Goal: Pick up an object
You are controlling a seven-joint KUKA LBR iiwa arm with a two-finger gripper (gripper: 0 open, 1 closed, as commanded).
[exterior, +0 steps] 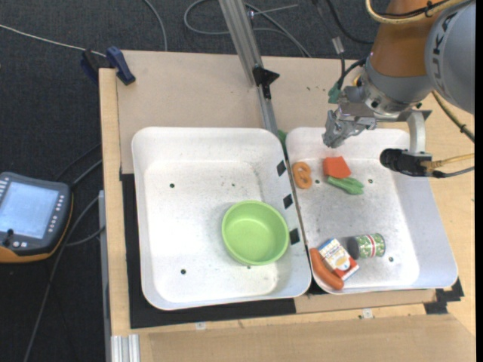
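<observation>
Pincer (334,137), state unclear, hangs above orange block (336,166); no labels legible.

Dark carpet (60,89) surrounds a pale wooden bench (189,89). Black cables (151,13) trail across the floor, and what looks like a handheld control pendant (30,213) lies at left.

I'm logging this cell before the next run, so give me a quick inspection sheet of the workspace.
Surface: wooden bench with a left bin and a right bin, both speckled with dirt.
Job's things: green bowl in the left bin; red block, green pod, orange ring, small carton, can and sausage in the right bin.
Clutter: blue clamp at the bench corner.
Grippers: claw above the red block, holding nothing.
Cables: loose on the dark floor.
Surroundings: pendant at left.
</observation>
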